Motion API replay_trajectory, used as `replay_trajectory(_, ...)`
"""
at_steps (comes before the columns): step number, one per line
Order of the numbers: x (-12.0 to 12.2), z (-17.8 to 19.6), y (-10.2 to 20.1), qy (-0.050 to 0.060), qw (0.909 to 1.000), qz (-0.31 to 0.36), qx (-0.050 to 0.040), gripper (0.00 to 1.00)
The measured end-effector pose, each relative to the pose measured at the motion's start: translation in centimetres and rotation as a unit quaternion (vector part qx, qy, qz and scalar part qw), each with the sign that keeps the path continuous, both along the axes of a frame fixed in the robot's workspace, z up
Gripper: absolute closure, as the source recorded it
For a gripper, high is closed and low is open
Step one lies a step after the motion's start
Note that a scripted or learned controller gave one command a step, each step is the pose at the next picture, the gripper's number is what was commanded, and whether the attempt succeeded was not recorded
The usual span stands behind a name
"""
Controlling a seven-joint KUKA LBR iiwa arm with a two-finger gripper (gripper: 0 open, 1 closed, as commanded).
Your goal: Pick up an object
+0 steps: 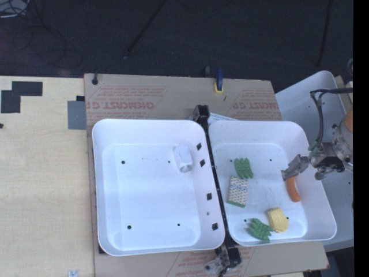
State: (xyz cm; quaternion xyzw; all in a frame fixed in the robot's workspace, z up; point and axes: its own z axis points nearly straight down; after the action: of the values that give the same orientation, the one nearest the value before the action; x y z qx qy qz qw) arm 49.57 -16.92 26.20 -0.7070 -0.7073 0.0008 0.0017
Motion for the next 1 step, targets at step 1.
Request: replay_trajectory(1,1.27,-15.89,-3.45,-0.005,1.0000,0.001,-0.0005,0.00)
